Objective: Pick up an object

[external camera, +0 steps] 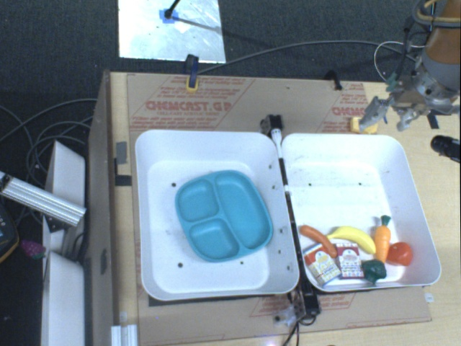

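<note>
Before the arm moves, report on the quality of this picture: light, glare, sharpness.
Camera view: even overhead light with soft shadows only; the foil sheet beyond the bench glares bright; the white bins are near blown out, their rims low in contrast; the tool and wrist at upper right are blurred, so its fingers cannot be read; the small toy foods are soft, the labels on the packets unreadable.

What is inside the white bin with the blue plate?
Just the blue plate with three compartments, lying in the left bin. The bin floor under the plate is covered.
</note>
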Robot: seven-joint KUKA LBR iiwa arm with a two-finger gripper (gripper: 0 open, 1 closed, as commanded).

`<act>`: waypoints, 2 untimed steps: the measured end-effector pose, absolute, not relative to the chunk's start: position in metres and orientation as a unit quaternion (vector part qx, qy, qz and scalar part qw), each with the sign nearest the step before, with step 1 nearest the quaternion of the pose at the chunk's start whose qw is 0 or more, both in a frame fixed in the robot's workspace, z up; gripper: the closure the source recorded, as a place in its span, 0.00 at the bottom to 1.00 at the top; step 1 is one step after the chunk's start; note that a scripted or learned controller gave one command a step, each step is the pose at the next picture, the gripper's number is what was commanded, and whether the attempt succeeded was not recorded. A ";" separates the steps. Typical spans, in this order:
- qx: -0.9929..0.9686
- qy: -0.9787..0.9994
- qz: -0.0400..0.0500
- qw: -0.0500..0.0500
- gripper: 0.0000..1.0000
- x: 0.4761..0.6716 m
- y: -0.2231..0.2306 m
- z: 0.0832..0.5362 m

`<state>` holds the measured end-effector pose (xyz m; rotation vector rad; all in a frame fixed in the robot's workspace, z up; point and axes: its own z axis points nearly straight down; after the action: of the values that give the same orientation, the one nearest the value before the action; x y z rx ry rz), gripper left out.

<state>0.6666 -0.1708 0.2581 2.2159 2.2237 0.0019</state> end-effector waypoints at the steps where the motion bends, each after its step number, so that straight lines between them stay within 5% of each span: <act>1: 0.705 0.709 0.000 -0.001 0.00 0.668 -0.115 0.184; 2: 0.707 0.708 0.000 0.002 0.00 0.668 -0.198 0.155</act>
<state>0.6684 -0.1979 0.1554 2.2177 2.2204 -0.0003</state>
